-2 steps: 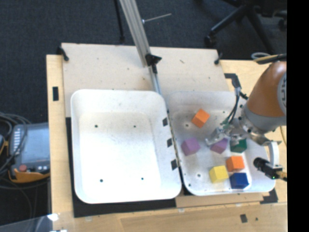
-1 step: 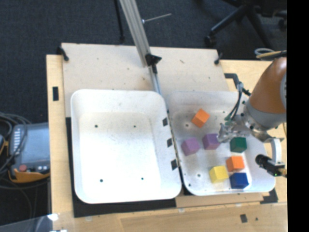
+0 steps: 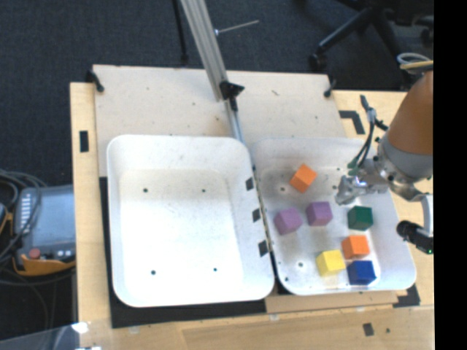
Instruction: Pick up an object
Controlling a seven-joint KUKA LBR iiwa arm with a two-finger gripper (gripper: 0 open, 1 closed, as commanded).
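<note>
The fingers (image 3: pixel 349 190) sit low over the right bin (image 3: pixel 286 159), a small metallic cluster at the end of the grey wrist, and at this size how far apart they stand cannot be told. Nothing is visible between them. They hang over bare bin floor, just up and left of the green cube (image 3: pixel 360 216) and right of the orange cube (image 3: pixel 303 177) that lies tilted near the middle of the bin; whether they touch the floor cannot be told either.

Below the fingers, two purple cubes lie side by side: one (image 3: pixel 319 213) nearer the green cube, the other (image 3: pixel 287 220) closer to the bin's left wall. Toward the near edge sit a yellow cube (image 3: pixel 330 262), a second orange block (image 3: pixel 356 246) just up and right of it, and a blue cube (image 3: pixel 361 272) directly beneath that orange block, the three packed close together.

The arm (image 3: pixel 411 133) enters from the right, its orange band above the grey wrist.

The left bin (image 3: pixel 117 195) lies beside the right one, their walls meeting in the middle. Both rest on the pale wooden surface (image 3: pixel 160 93), where a slanted aluminium rail (image 3: pixel 204 39) rises from behind the bins.
</note>
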